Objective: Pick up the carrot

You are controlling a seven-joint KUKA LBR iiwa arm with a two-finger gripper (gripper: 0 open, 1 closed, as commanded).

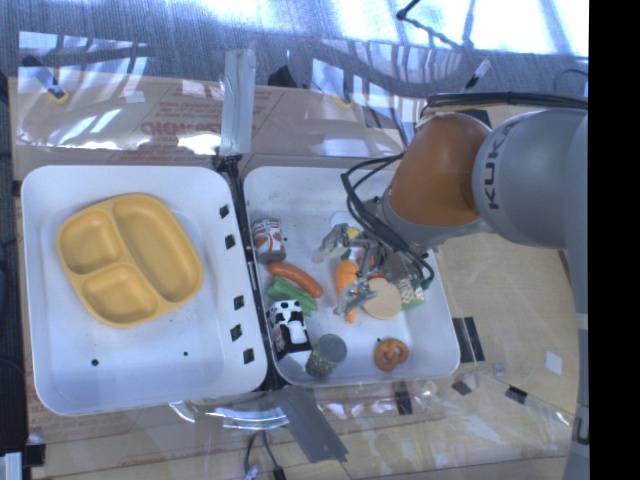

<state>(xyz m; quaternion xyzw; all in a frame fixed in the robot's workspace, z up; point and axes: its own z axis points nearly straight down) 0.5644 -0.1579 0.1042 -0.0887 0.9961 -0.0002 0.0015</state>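
The carrot (346, 280) lies in the right bin (440, 343), just beside a tan disc (381, 299), directly under the claw (362, 260). Whether the claw is clenched or released I cannot tell. It looks like a light, stiff, smooth plastic toy, best pinched across its thick middle.

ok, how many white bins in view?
2. Left bin holds the yellow plate; right bin holds the carrot and other items, under the gripper.

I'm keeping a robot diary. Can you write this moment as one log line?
small orange carrot: right white bin | gripper: over carrot | grasp: unclear | yellow divided plate: left white bin
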